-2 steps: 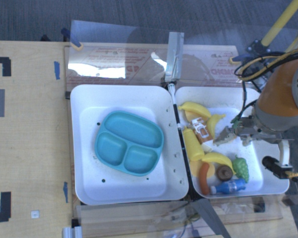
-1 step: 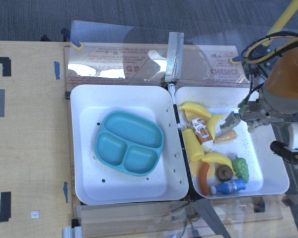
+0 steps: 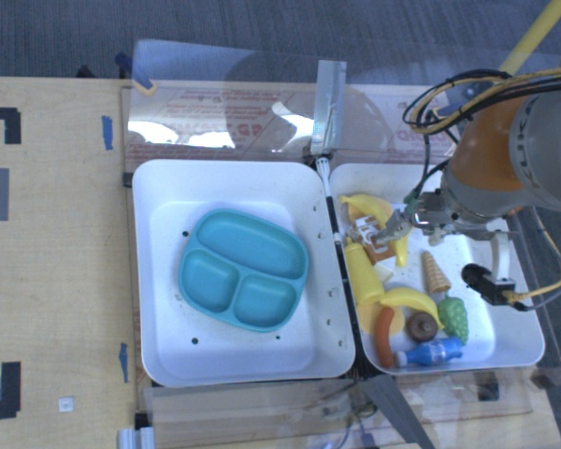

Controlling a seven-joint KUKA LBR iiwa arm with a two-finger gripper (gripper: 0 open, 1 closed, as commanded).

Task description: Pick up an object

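The right bin (image 3: pixel 514 344) holds several toy foods. A yellow banana (image 3: pixel 367 204) lies at its back left, with a small brown and white pack (image 3: pixel 361 227) just below it. A yellow bottle (image 3: pixel 360 271) lies along the left wall. Toward the front are a second banana (image 3: pixel 408 299), an ice-cream cone (image 3: pixel 435 273), a brown round piece (image 3: pixel 421 325), a green piece (image 3: pixel 453 316), an orange-red sausage (image 3: pixel 383 335) and a blue bottle (image 3: pixel 431 352). My gripper (image 3: pixel 390 236) is low in the bin, right beside the brown pack and above the yellow bottle.
The left bin (image 3: pixel 159 204) holds a blue three-part plate (image 3: pixel 243 269). A clear plastic screen (image 3: pixel 224 110) stands behind both bins. The arm's cables (image 3: pixel 449 101) loop over the right bin's back, and a black fitting (image 3: pixel 486 283) hangs over its right side.
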